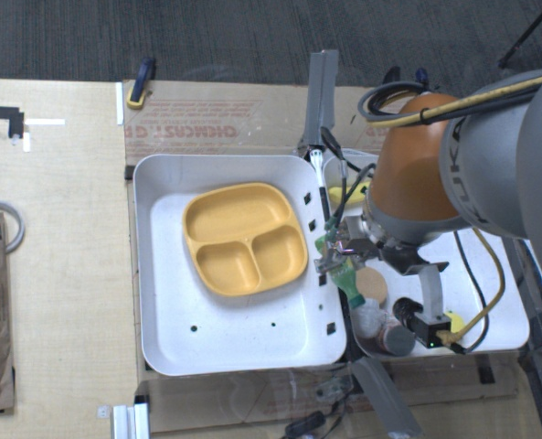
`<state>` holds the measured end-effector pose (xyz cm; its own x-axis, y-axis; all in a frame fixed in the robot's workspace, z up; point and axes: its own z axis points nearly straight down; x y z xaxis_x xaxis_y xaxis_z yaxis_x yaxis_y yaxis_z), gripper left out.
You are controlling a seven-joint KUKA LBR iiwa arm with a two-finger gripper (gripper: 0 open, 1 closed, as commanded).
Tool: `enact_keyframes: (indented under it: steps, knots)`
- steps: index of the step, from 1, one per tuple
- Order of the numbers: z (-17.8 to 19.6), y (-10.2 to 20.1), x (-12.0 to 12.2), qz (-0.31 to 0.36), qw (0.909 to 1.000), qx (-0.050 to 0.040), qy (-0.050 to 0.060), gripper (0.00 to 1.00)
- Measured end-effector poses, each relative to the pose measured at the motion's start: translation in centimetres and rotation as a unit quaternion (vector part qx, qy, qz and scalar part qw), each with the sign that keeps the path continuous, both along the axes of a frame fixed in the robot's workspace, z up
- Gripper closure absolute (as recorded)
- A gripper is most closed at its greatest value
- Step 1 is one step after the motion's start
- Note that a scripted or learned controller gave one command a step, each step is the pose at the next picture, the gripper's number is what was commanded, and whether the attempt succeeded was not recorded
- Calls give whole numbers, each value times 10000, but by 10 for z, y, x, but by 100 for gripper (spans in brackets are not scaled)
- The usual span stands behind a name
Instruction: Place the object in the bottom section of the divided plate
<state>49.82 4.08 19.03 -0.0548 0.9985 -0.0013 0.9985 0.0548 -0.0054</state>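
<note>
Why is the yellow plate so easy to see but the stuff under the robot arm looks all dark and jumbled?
In the camera view, even light falls on the yellow plate in the left bin, with little glare; the arm shades and hides much of the right bin, so small items there blur together.

Yellow plate (pixel 244 239) sitting open in left bin (pixel 161 337); bin wall (pixel 330 273) and arm (pixel 453 167) crowding right side.
</note>
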Motion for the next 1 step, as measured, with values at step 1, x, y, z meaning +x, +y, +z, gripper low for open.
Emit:
enact_keyframes:
  steps: [1]
  knots:
    - [70,66,51,-669,9978,-12,-14,100]
